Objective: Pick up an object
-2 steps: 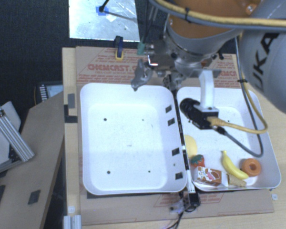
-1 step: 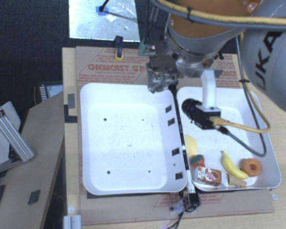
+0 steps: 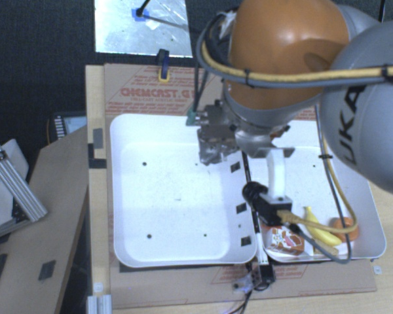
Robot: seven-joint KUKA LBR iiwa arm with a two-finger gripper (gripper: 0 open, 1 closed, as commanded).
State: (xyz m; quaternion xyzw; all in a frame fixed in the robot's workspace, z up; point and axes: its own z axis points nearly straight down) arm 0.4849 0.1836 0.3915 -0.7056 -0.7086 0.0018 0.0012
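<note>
Hand (image 3: 217, 150) hangs above the inner edge of the left bin (image 3: 137, 241); you cannot tell its opening, nothing visibly gripped. Banana (image 3: 319, 229), orange piece (image 3: 344, 225) and what looks like a packet (image 3: 285, 242) crowd the right bin's (image 3: 374, 237) near corner. Centre over one object before descending.

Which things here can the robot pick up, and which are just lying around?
For the job:
- banana in the right bin
- orange thing beside it
- round red-and-white packet
- gripper

Just lying about:
- left bin
- silver sheet at the back
- yellow clamp
</note>
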